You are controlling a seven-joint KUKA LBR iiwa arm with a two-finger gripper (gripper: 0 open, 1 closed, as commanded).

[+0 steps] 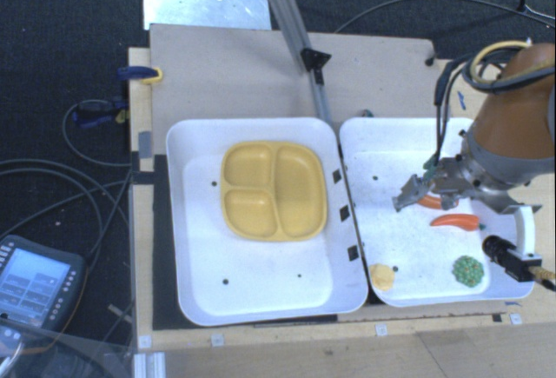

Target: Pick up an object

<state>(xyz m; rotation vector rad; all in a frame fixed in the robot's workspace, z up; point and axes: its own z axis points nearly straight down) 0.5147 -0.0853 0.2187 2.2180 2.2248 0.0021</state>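
Note:
My gripper [408, 195] hangs low over the middle of the right bin [382, 150], pointing down and to the left. A small orange piece [430, 203] lies right beside it, partly hidden under the wrist. Just below and to the right of that lies an orange-red carrot-like piece [454, 221]. A green bumpy ball [467, 270] rests near the bin's front right corner. At the front left corner sits a small pale yellow lump [381, 276]. Nothing shows between the gripper and the bin floor.
The left bin [195, 281] holds a yellow divided plate [274, 190]. A slanted metal pole [291, 11] crosses the bench at the back. A black fitting [508, 256] on the arm overhangs the right bin's front right edge. Cables and a pendant lie on the floor at left.

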